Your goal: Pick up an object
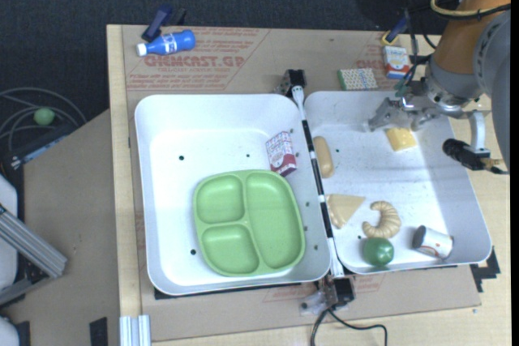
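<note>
Lying in the left bin [162,198] are a green divided tray [246,221], set toward the near side, and a small red-and-white carton [280,153], placed just beyond the tray's far right corner near the wall between the bins. In the right bin [462,207] several pieces of toy food are scattered. A tan bread roll [323,156] is seen along the dividing wall, with a pale yellow wedge [344,210] nearer the camera. A croissant [383,218] is curled just beside the wedge, and a green ball [377,252] is touching the croissant's near end. A small red-and-white can [431,241] lies on its side near the bin's front right corner, apart from the rest.

At the far end of the right bin, the gripper [401,119] is lowered over a yellow block [401,139], a small, pale, roughly square piece resting flat on the bin floor. The block is seen just below the fingertips, not between them. Whether the fingers are spread or closed cannot be told. Nothing stands near the block.

Beyond the bins, a blue-and-white bottle [168,43] lies on the bench [243,53].
</note>
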You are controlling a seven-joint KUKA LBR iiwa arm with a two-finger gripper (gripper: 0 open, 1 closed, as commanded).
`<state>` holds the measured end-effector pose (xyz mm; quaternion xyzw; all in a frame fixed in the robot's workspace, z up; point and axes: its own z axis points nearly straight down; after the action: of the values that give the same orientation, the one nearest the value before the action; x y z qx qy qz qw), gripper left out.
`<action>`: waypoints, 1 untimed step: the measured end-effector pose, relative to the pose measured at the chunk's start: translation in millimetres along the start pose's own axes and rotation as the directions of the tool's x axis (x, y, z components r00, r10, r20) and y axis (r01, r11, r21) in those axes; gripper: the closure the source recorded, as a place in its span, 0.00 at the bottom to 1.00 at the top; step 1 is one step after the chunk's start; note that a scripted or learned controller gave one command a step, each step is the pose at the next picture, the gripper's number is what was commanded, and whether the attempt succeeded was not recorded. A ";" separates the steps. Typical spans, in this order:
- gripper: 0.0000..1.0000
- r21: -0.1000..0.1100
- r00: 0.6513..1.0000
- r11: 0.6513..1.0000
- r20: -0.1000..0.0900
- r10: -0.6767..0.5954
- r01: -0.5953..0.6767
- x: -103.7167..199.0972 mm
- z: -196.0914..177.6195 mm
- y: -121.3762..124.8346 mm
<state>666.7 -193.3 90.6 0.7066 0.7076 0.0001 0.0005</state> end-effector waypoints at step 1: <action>0.00 0.003 1.000 1.000 0.000 0.001 -0.001 -7.7 5.9 -33.4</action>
<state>633.3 -201.1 84.7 0.7070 0.7072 -0.0006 -0.0006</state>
